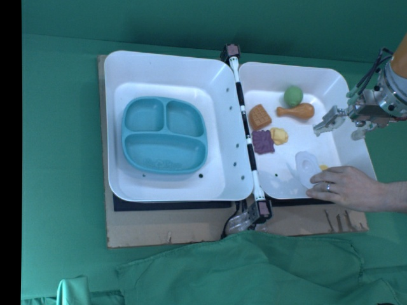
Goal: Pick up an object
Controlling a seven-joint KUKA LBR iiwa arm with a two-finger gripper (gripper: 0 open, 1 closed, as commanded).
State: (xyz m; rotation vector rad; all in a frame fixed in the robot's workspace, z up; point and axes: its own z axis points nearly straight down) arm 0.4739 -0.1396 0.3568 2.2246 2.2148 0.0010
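Observation:
The right bin holds a green ball, an orange drumstick, a brown waffle piece, a yellow piece, a purple piece and a clear cup. My gripper hangs over the bin's right side, right of the drumstick and apart from it. Its fingers are open, with nothing between them.
A person's hand with a ring reaches into the right bin's front right corner, touching the clear cup. The left bin bears a teal divided plate. A black-and-white bar runs between the bins. Green cloth lies in front.

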